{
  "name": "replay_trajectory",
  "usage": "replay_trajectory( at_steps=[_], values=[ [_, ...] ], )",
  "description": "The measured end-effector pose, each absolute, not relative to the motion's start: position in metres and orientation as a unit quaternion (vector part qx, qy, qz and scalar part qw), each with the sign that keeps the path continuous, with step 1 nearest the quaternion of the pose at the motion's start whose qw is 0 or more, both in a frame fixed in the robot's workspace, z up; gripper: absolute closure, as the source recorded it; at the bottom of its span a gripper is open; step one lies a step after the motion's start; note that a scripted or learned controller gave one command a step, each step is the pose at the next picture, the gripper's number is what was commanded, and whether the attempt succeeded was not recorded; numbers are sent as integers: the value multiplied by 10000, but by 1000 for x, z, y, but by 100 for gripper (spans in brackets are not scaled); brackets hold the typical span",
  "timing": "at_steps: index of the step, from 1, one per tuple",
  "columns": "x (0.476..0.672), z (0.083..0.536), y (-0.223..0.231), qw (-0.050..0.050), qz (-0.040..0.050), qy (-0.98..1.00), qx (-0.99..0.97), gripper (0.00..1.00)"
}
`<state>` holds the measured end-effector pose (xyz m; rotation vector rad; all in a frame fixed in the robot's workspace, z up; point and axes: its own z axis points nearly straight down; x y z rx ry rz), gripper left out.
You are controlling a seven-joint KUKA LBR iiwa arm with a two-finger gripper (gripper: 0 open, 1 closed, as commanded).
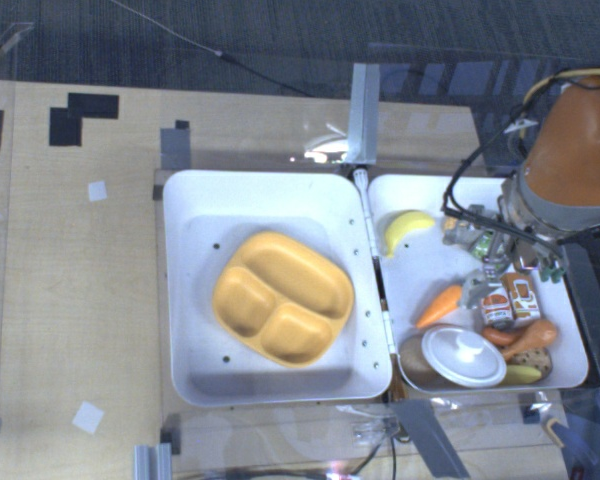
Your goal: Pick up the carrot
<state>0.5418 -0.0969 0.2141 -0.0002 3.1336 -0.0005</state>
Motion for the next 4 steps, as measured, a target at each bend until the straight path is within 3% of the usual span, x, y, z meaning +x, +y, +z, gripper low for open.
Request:
replay_trajectory(
  at_steps=[1, 2, 3, 4],
  values=[
    [526, 109, -90, 118, -11, 9998, 172, 0],
    [522, 97, -85, 221, -5, 9925, 1204, 0],
    [567, 113, -117, 56, 10, 9489, 3156, 0],
    [599, 89, -81, 63, 21, 9362, 3515, 0]
  ],
)
